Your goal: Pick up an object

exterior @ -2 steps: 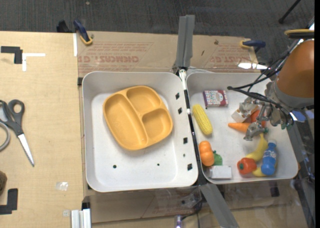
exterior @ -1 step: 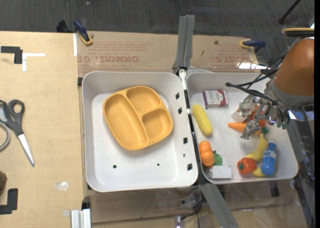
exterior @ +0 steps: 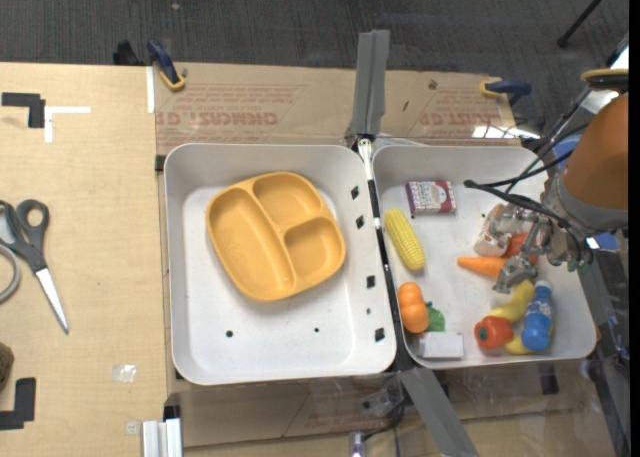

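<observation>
My gripper [exterior: 518, 265] hangs low over the right part of the right bin [exterior: 455, 157], reaching in from the right. Just left of it lies an orange carrot [exterior: 479, 266]. A yellow banana [exterior: 514, 301] lies right below it, and a red and white item [exterior: 497, 236] sits partly hidden under the wrist. Near the front wall are a red tomato [exterior: 492, 333] and a blue bottle [exterior: 538, 321]. A yellow corn cob [exterior: 405, 238], a purple box [exterior: 431, 196], an orange fruit [exterior: 411, 307] and a white block [exterior: 441, 346] lie further left.
The left bin [exterior: 190, 345] holds a yellow divided plate [exterior: 277, 235]. Scissors [exterior: 38, 260] lie on the bench at the far left. Cables [exterior: 520, 200] trail from the arm over the right bin's back corner.
</observation>
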Tool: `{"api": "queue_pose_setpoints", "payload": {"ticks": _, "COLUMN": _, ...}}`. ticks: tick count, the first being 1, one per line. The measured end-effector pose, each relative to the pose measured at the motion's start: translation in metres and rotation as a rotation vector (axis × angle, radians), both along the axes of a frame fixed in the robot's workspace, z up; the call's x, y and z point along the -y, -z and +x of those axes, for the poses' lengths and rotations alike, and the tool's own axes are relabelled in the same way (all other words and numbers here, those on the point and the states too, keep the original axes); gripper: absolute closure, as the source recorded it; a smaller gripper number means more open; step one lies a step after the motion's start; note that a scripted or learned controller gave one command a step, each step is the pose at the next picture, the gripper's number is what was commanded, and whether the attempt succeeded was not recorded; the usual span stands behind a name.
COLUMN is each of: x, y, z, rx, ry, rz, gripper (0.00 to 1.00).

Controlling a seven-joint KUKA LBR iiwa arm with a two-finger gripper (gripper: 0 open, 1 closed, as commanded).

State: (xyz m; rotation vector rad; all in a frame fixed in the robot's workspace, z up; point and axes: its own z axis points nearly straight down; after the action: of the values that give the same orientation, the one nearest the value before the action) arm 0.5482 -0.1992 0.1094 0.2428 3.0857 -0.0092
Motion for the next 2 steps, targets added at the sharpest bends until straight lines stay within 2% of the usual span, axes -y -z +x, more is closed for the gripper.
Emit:
{"api": "queue_pose_setpoints", "payload": {"ticks": 1, "x": 0.000, "y": 0.000, "z": -0.021, "rx": 0.004, "ry": 0.120, "rz": 0.004, "gripper": 0.00}}
{"api": "queue_pose_setpoints", "payload": {"ticks": 2, "x": 0.017, "y": 0.000, "z": -0.053, "rx": 0.003, "ry": 0.207, "rz": 0.014, "gripper": 0.00}}
